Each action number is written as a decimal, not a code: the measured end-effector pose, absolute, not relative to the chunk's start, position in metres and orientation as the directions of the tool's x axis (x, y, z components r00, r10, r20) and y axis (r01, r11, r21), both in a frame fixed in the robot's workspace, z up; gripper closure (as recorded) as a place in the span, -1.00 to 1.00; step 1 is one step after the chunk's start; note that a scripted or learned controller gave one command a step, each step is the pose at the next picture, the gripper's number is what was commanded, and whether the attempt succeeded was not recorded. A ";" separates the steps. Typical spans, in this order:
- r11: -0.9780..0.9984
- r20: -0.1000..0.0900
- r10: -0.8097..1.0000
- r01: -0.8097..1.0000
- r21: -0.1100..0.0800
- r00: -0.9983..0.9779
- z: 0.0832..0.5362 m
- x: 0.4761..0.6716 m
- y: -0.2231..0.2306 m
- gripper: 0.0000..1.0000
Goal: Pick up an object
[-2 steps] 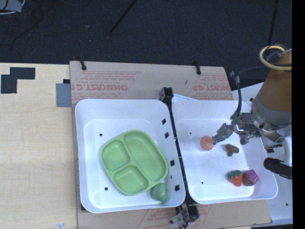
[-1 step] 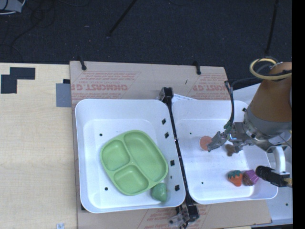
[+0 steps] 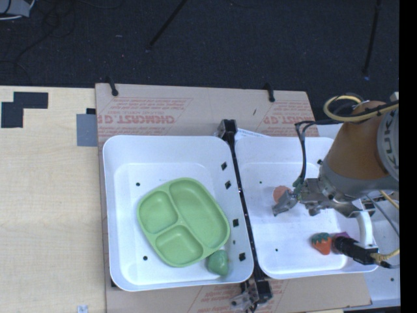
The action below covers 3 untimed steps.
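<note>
Bins (image 3: 130,152) white. Divided plate (image 3: 182,222) light green; round lump (image 3: 218,263) duller green. Small piece (image 3: 281,192) orange. Toy (image 3: 320,242) orange-red, green top. Cardboard (image 3: 150,113) tan, red print.

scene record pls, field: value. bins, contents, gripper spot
left bin: green divided plate, small green round object at its lower-right edge
right bin: small orange object, red-orange toy with a green end
gripper: over right bin, next to the small orange object
grasp: cannot tell
</note>
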<state>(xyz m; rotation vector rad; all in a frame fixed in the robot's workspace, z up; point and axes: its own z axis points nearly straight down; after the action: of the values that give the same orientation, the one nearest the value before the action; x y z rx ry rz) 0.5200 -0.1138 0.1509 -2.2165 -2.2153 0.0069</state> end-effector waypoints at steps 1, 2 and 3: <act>-0.007 0.002 1.000 1.000 -0.006 0.007 0.163 0.521 -0.116 1.00; -0.008 0.000 1.000 1.000 0.001 0.008 0.207 0.517 -0.122 1.00; 0.001 0.000 1.000 1.000 0.002 -0.001 0.254 0.512 -0.117 1.00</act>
<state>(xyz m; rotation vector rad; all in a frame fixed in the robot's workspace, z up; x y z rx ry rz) 0.5120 -0.1167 0.2539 -2.2217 -2.2233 -0.0024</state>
